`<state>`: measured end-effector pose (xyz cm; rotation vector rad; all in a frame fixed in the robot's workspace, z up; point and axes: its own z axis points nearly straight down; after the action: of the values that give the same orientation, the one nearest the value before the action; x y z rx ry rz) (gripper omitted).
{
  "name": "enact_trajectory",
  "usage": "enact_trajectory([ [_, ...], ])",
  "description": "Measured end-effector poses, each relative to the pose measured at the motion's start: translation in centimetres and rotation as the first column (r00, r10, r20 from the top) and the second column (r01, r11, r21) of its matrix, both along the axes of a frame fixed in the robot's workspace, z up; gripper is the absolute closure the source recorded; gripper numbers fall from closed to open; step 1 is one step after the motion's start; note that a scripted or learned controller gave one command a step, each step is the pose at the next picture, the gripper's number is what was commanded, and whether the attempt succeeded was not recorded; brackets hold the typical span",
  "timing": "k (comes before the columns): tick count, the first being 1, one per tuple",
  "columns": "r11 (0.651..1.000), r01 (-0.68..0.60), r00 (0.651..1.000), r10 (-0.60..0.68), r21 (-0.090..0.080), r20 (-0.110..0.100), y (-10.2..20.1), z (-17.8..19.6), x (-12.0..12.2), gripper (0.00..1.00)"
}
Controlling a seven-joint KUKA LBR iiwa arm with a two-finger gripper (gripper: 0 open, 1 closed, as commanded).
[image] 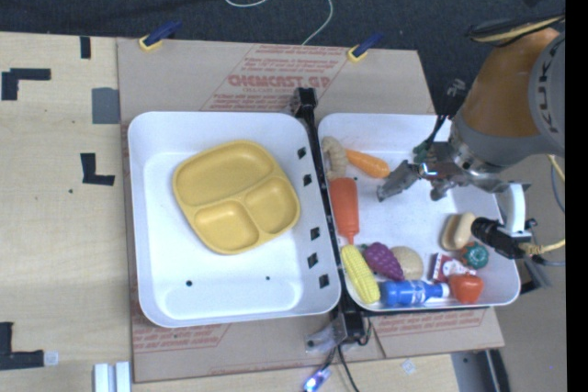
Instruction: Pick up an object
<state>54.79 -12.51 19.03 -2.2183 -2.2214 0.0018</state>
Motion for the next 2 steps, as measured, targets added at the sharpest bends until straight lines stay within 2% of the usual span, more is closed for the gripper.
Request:
enact_trajectory([
  [1, 1.0, -0.001, 1.0, 0.001, 0.0, -0.001, 0.1, 1.0, 0.0, 1.0],
  [2, 1.0, -0.008, 1.0, 0.008, 0.003, -0.002, 9.7, 2.5, -3.9, 1.0],
])
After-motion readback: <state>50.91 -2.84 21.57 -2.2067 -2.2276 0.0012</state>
